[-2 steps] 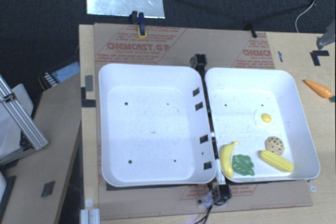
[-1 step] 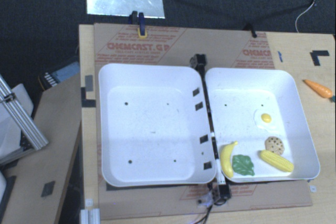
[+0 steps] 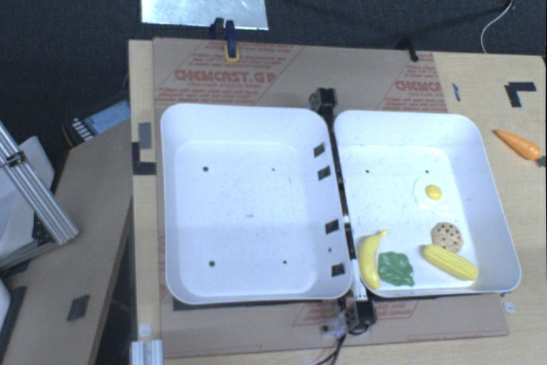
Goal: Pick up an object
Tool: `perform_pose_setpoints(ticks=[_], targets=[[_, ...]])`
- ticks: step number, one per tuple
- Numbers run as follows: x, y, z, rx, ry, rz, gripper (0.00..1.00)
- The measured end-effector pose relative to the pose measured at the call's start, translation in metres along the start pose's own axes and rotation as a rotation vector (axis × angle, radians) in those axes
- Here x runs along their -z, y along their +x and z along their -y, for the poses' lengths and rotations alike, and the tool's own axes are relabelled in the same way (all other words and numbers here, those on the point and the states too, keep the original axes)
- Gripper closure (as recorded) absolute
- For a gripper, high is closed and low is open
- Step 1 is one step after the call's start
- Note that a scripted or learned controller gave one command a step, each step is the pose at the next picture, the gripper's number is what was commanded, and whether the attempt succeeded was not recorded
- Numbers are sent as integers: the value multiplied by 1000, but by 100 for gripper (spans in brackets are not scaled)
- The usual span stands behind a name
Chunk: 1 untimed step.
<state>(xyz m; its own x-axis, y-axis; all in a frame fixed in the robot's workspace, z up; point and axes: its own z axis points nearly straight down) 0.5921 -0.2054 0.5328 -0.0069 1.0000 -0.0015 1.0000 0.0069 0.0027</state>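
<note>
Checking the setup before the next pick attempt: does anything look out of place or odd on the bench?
One thing: a toy carrot lies on the bench outside the right bin, beyond its far right corner. The fried egg, cookie, corn cob, banana and green leafy piece all sit inside that bin.
</note>
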Motion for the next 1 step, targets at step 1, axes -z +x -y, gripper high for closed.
perform_pose_setpoints(ticks=[1], targets=[[1,0,-55,-1,0,0,0]])
